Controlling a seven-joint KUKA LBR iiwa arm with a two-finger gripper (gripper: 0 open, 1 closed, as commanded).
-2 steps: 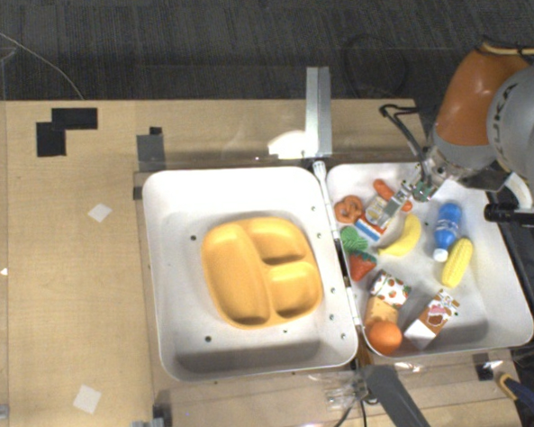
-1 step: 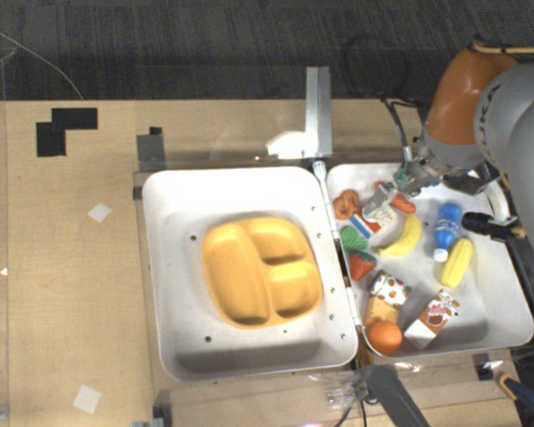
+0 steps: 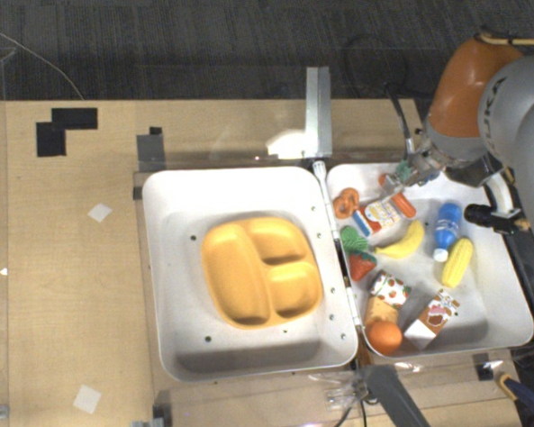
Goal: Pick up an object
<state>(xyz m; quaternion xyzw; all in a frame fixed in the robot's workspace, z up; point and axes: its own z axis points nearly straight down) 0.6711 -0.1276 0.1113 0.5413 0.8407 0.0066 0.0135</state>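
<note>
My gripper (image 3: 400,180) hangs over the back of the right bin (image 3: 517,319), reaching in from the upper right. Just below it lie an orange-red sausage-like piece (image 3: 404,205) and a red-and-white carton (image 3: 379,217). I see nothing held in the gripper. Around them are a brown pretzel (image 3: 346,201), a yellow banana (image 3: 406,240), a blue bottle (image 3: 445,226) and a corn cob (image 3: 457,262). Nearer the front sit a green leafy toy (image 3: 354,242), a red strawberry (image 3: 362,265), a cupcake-like toy (image 3: 389,291), an orange (image 3: 385,337) and a brown carton (image 3: 441,312).
The left bin (image 3: 181,349) holds a yellow compartment tray (image 3: 260,269) in its middle. A metal post (image 3: 319,115) stands behind the wall shared by the two bins. The grey arm with its orange band (image 3: 467,87) fills the upper right corner.
</note>
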